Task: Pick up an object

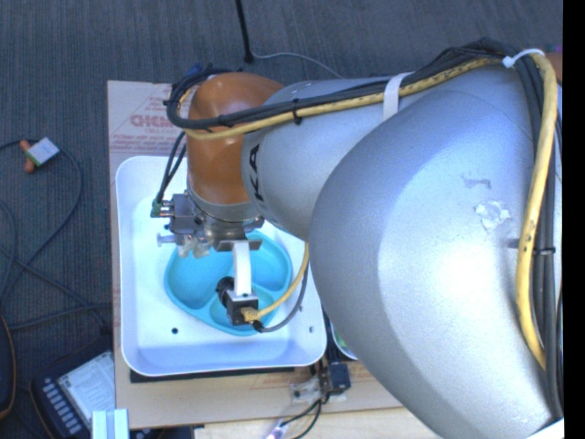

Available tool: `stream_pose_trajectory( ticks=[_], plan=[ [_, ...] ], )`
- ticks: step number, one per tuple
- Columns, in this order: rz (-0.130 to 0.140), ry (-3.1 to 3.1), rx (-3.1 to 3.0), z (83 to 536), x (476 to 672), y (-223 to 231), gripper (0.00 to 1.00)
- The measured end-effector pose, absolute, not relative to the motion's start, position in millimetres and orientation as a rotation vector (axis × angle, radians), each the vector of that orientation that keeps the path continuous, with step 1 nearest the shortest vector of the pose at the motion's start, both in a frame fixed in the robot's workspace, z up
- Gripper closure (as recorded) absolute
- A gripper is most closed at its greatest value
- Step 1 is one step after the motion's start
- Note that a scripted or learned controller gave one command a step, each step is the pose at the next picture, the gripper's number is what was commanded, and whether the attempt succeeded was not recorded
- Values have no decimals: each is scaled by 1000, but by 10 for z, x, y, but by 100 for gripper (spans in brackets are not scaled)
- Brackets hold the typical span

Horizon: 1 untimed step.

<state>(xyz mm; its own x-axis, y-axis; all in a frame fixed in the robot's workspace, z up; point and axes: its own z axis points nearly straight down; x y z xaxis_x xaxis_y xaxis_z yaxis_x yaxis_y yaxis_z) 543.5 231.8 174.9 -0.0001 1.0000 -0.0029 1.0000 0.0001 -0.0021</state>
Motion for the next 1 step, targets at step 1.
stream_pose_trajectory(
  ticks=[1],
  plan=[
    [1,2221,2218,2991,6138,2323,100]
  ],
)
